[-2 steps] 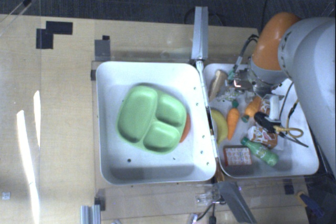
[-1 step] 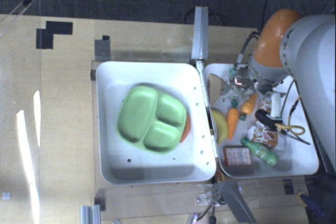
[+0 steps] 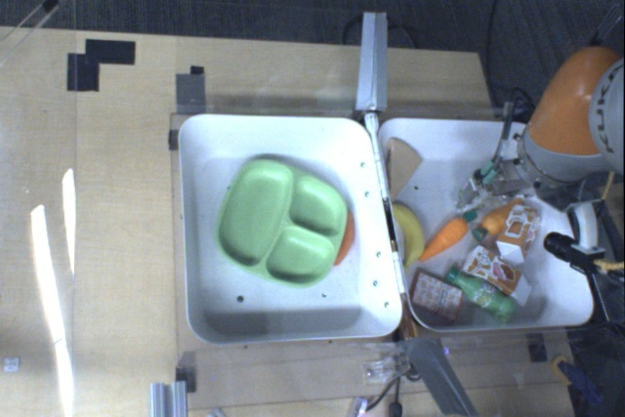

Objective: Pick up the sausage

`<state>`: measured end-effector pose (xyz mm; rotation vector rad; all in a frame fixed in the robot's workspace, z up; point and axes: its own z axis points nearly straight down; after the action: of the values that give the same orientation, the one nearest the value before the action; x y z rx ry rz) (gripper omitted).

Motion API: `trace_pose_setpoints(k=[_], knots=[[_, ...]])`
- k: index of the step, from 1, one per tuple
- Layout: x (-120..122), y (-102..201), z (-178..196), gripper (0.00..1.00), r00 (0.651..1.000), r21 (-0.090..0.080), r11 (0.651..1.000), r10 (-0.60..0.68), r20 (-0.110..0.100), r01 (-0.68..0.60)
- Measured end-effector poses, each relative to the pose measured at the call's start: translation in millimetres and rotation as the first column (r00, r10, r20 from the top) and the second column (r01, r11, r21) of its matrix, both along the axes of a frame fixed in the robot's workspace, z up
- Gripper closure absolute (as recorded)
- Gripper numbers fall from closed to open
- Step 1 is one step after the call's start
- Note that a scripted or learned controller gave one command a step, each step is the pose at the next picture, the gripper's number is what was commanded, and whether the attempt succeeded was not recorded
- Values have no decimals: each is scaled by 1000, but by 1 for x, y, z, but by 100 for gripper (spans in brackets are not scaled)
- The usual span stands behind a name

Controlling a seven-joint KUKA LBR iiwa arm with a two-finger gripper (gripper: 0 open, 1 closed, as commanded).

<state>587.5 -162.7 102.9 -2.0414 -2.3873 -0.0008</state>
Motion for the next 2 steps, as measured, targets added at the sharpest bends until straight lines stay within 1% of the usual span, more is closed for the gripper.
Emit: trace_pose_setpoints(k=[1,2], knots=[[0,0,0,0,1000,0,1000,0,0,0],[-93,38,-13,0,990,-1,990,-142,17,142]])
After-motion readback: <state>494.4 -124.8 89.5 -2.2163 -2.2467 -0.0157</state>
